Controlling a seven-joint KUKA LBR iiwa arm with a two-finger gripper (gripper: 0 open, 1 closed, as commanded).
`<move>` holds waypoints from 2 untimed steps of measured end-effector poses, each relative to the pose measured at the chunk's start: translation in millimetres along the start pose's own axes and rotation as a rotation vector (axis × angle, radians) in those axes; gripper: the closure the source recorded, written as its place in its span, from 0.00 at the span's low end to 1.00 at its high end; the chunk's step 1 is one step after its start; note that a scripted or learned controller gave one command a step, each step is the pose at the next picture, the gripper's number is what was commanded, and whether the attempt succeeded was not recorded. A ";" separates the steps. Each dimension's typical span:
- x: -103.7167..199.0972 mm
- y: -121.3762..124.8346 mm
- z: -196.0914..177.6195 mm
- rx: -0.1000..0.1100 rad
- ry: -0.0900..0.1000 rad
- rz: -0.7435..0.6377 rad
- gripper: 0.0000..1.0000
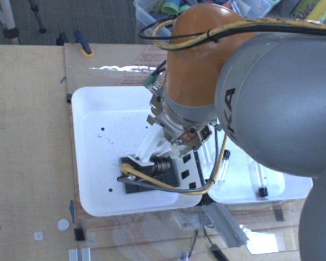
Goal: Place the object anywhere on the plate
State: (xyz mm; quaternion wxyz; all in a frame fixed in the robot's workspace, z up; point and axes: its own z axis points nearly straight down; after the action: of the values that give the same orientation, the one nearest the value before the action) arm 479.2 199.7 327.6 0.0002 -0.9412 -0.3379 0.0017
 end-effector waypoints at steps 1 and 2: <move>0.5 -1.3 -89.3 -0.002 0.002 -0.351 1.00; -3.2 23.1 -106.8 -0.003 0.003 -0.133 1.00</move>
State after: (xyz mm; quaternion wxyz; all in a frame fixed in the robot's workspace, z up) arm 491.7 179.9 434.3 -0.0004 -0.9166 -0.3998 -0.0004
